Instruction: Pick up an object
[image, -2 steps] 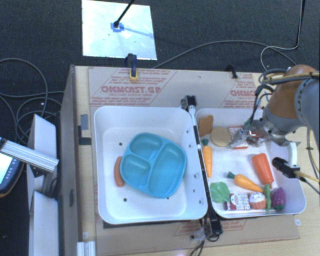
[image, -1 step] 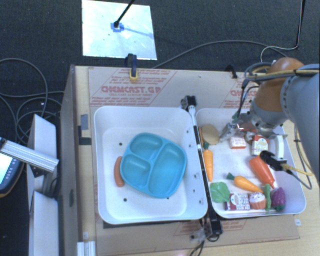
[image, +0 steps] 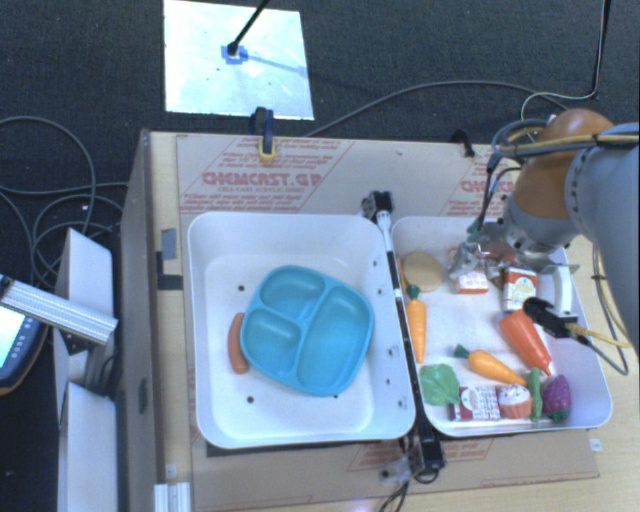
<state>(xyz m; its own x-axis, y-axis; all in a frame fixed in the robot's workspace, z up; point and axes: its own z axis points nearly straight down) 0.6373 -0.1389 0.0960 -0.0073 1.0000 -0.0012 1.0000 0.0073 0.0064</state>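
Observation:
My gripper (image: 467, 262) hangs over the back of the right bin (image: 590, 405), with the grey arm and its orange band reaching in from the right. Just below it lies a small red and white box (image: 472, 284). A tan potato-like piece (image: 422, 270) lies to its left and an orange and white carton (image: 518, 289) to its right. Further forward are a small carrot (image: 416, 328), another carrot (image: 491, 366), a thick orange carrot (image: 527, 342), a green leaf (image: 438, 384), a flat packet (image: 476, 402), a cupcake (image: 515, 400) and purple grapes (image: 556, 395).
The left bin (image: 215, 250) holds a blue divided plate (image: 305, 328) and a reddish sausage (image: 237, 343) beside the plate's left edge. A metal divider rail (image: 395, 290) runs between the bins. Cables trail along the right side by the arm.

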